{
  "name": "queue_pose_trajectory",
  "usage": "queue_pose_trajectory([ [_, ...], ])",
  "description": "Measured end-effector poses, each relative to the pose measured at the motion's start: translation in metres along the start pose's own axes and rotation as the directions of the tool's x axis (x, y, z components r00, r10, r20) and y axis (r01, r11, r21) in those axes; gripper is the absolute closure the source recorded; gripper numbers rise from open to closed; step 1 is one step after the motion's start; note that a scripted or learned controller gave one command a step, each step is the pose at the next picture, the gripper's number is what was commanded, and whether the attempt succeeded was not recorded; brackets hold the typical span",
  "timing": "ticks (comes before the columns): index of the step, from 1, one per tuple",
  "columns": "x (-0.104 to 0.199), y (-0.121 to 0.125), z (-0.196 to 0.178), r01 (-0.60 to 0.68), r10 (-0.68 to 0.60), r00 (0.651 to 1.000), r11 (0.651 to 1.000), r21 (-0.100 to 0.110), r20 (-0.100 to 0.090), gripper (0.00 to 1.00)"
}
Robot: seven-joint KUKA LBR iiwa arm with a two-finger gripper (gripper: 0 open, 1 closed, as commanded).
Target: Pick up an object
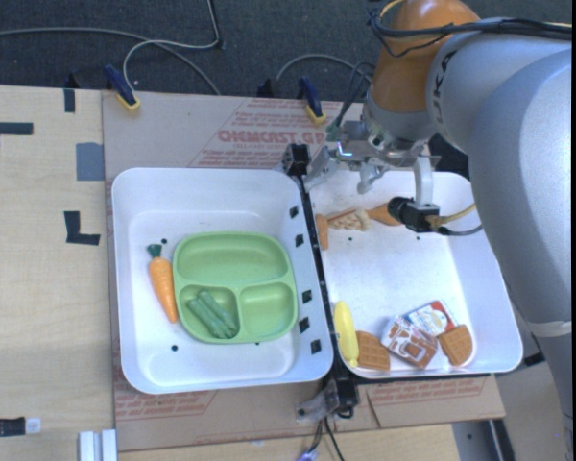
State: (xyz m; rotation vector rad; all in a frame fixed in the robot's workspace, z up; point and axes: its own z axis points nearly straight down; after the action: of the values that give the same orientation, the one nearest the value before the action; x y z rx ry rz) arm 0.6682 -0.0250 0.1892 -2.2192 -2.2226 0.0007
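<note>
My gripper (pixel 392 182) hangs under the orange wrist band over the far part of the right bin (pixel 480 286). Just below it lie a pale tan pastry-like piece (pixel 346 221) and a small orange piece (pixel 383 216), close to the divider between the bins. The arm's bulk hides how the gripper stands relative to them. Along the right bin's near edge lie a yellow banana-shaped toy (pixel 345 328), a brown cracker (pixel 372 351), a red-and-white packet (pixel 419 332) and an orange-brown wedge (pixel 457 344).
The left bin (pixel 134 209) holds a green compartment tray (pixel 259 257) with green beans (pixel 211 314) in one compartment, and a toy carrot (pixel 162 286) beside the tray's left side. Cables and blue-yellow clamps (pixel 122 86) lie behind the bins.
</note>
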Motion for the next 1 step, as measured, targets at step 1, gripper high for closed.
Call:
queue_pose_trajectory([
  [1, 0.0004, -0.0003, -0.0092, 0.001, -0.001, 1.000, 1.000, 0.002, 0.000, 1.00],
])
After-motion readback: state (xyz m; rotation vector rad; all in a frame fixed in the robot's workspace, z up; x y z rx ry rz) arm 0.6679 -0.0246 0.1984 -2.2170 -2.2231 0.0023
